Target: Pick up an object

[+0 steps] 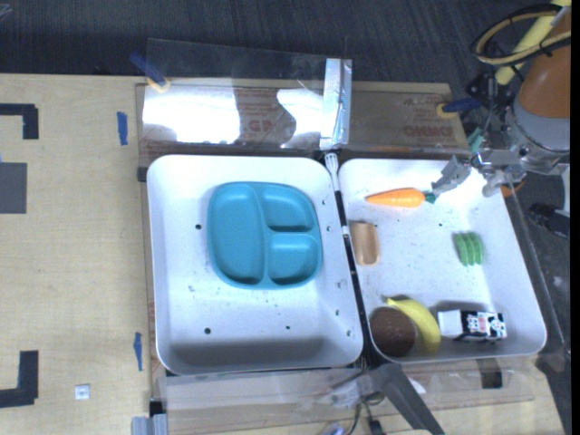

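My gripper (471,179) hangs over the far right part of the right bin (524,270), open, with nothing between its fingers. One finger (450,174) points at the green end of an orange carrot (395,198) lying just to its left. Further objects lie in this bin: a tan block (365,242) by the left wall, a green pod piece (468,248), a yellow banana (419,320) against a brown round fruit (394,331), and a small black-and-white box (472,324) near the front.
The left bin (172,270) holds a blue divided plate (265,234). A clear plastic sheet (236,102) stands behind the left bin. Yellow cables (517,34) loop above the arm at the top right. The bins share a middle rim (343,243).
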Robot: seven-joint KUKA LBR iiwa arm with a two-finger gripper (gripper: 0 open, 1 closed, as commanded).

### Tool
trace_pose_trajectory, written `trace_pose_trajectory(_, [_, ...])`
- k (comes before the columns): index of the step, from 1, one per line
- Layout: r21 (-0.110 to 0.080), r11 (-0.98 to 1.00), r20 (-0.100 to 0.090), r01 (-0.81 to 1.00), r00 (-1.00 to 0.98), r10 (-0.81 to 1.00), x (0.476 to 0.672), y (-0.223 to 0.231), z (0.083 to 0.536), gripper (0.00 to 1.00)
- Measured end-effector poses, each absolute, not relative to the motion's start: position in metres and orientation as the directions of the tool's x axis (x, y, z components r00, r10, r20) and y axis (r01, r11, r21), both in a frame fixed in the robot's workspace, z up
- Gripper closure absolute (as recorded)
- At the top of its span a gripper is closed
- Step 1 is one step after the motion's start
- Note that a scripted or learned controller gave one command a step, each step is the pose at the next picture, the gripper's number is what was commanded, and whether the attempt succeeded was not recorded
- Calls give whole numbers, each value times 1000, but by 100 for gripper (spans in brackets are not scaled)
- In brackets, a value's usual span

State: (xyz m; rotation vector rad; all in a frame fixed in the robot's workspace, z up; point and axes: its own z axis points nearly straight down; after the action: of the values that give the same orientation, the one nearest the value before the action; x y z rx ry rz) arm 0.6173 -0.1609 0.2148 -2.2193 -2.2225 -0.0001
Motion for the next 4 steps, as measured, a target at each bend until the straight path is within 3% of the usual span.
trace_pose_trajectory(1, [-4, 39, 1, 999, -39, 999, 666, -133, 115, 0])
trace_pose_trajectory(2, [0, 329, -9, 944, -329, 944, 668, -126, 94, 0])
trace_pose_trajectory(3, [3, 416, -1, 909, -416, 909, 633, -102, 87, 0])
trace_pose_trajectory(4, [10, 415, -5, 910, -415, 910, 636, -103, 100, 100])
